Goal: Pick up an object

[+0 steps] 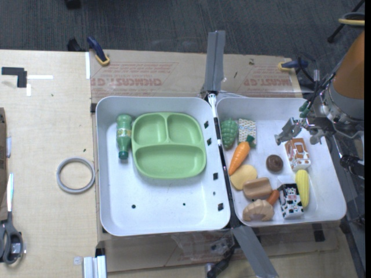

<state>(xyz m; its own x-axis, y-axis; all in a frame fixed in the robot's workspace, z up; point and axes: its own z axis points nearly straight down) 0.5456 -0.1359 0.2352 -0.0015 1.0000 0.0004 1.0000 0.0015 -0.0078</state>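
A grey arm with an orange band reaches in from the right over the right-hand white bin (336, 210), its gripper (294, 129) hanging above the bin's upper right area. The metal fingers look slightly spread with nothing seen between them, though the view is too small and cluttered to tell for certain how far they stand open.

Just below the gripper lies a small white-and-orange carton (298, 154), its long axis running roughly top to bottom in the view, tilted slightly; whether the fingers touch it cannot be told. Beneath it a yellow corn cob (302, 187) lies with its long axis also near vertical, beside a black-and-white carton (290, 201). A brown round piece (274, 163) sits to the left of the orange carton. An orange carrot (239, 156) points its green top up and to the right, next to a green bumpy vegetable (229, 132). Bread-like pieces (257, 188) crowd the bin's lower left.

In the left bin (156, 213), a green divided plate (169, 144) sits beside a green bottle (123, 135) lying with its long axis vertical in the view, cap downward.
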